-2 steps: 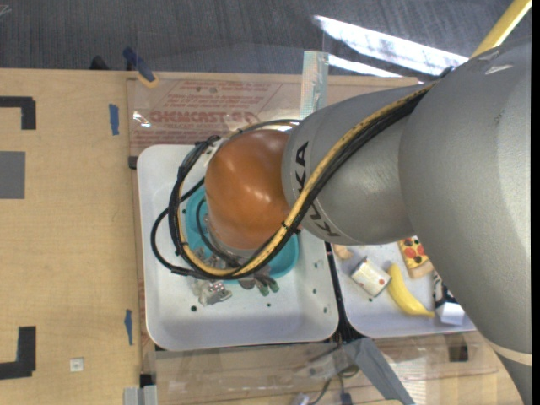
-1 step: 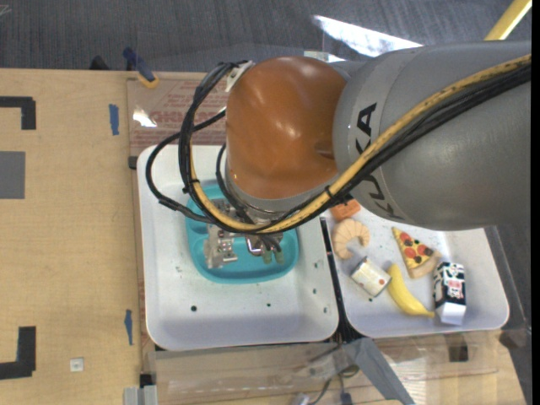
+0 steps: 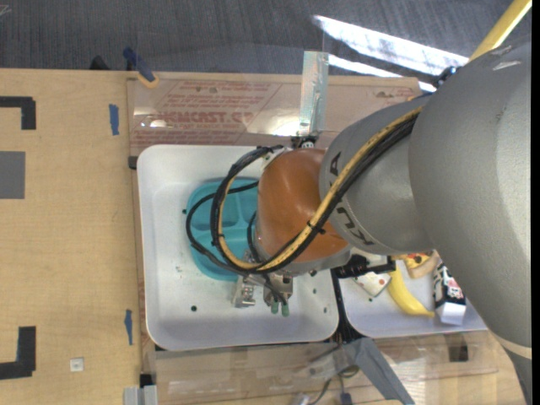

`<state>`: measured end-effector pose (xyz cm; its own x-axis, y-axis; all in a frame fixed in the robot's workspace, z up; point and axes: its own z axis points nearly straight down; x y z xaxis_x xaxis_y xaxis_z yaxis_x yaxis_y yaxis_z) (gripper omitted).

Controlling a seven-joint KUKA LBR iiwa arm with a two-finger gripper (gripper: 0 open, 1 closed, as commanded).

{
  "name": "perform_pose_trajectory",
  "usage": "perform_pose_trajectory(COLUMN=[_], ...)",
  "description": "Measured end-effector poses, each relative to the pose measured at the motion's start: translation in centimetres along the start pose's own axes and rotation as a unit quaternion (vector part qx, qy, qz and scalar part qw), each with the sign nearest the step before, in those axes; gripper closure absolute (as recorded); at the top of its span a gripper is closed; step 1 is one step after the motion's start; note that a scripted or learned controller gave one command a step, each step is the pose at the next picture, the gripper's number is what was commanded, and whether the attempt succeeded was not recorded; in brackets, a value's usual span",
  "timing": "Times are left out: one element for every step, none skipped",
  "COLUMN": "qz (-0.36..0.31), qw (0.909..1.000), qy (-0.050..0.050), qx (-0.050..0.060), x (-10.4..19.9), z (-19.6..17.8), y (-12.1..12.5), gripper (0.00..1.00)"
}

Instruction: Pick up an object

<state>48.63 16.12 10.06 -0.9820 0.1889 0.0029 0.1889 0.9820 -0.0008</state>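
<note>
Where the grey arm [image 3: 456, 167] reaches in from the right, most of the right bin [image 3: 371, 319] is covered by it, and its orange band [image 3: 291, 209] is seen above the left bin [image 3: 169, 243]. The pincer [image 3: 266, 294] is held low over the near part of the left bin, just beside a turquoise divided plate [image 3: 215, 226] that lies on the bin floor. Whether the pincer is open or closed cannot be told, as it is small and partly hidden by black and yellow cables [image 3: 219, 218]. Nothing is seen gripped. In the right bin a yellow banana [image 3: 405, 298] is laid near a small black and white object [image 3: 449, 298]. Both bins are carried on the tan desk [image 3: 67, 226]
</note>
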Motion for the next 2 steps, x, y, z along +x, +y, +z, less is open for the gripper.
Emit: perform_pose_trajectory(qz=[0.163, 0.415], qw=[0.9866, 0.9097], qy=[-0.004, -0.003], qx=[-0.003, -0.012], x=[-1.4, 1.7], z=[-8.2, 0.6], y=[6.6, 6.9], gripper=[1.00, 1.00])
